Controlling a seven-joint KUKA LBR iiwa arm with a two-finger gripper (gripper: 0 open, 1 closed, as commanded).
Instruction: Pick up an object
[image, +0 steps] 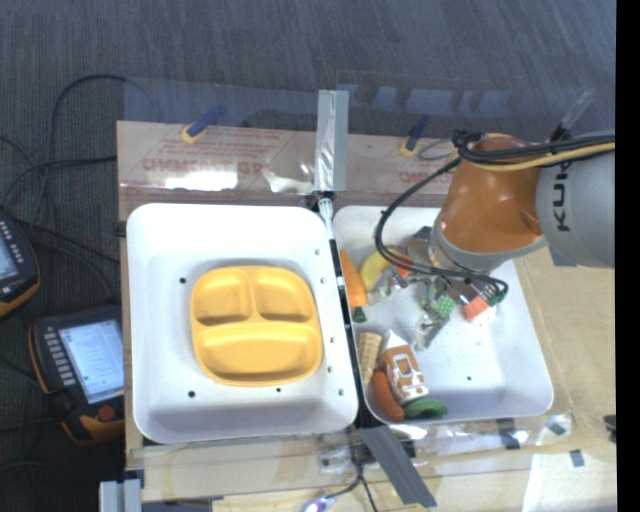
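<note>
A yellow divided tray (257, 323) lies in the middle of the left white bin (150, 300), its three compartments bare. Behind both bins, a brown cardboard sheet (190, 160) covers the far part of the worktop, with blue clips (203, 123) on it. Left of the worktop, two handheld pendants (80, 360) sit on the dark carpet (250, 45), black cables (70, 110) trailing nearby.

Both bins (150, 300) look like smooth white plastic with a soft sheen. The yellow tray (257, 323) is matt plastic, moulded into compartments. The arm's orange band (490, 205) is glossy, its grey shell (585, 210) satin. The bench (180, 155) looks like brown cardboard under shiny clear film. The floor (300, 45) is rough grey carpet.
</note>
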